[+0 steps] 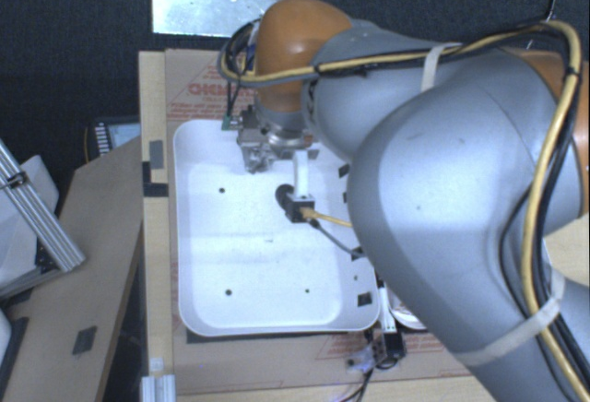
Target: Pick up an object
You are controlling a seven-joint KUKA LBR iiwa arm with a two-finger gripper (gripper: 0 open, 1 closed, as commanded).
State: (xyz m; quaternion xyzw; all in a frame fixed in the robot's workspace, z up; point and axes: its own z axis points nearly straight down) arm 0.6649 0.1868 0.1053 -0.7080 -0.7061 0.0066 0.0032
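My gripper [257, 159] stands over the back part of the left bin [230, 248], close to its far wall; whether it is open or closed I cannot tell from this angle; the bin's white floor shows a few small dark dots [222, 190], well apart from one another; my arm [442, 206] lies across everything to the right, so I cannot tell where an object for picking lies; the bin rests on brown cardboard [189, 88] with red print.

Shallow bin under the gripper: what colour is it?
The shallow plastic bin is white, with small dark spots on its floor; camera view.
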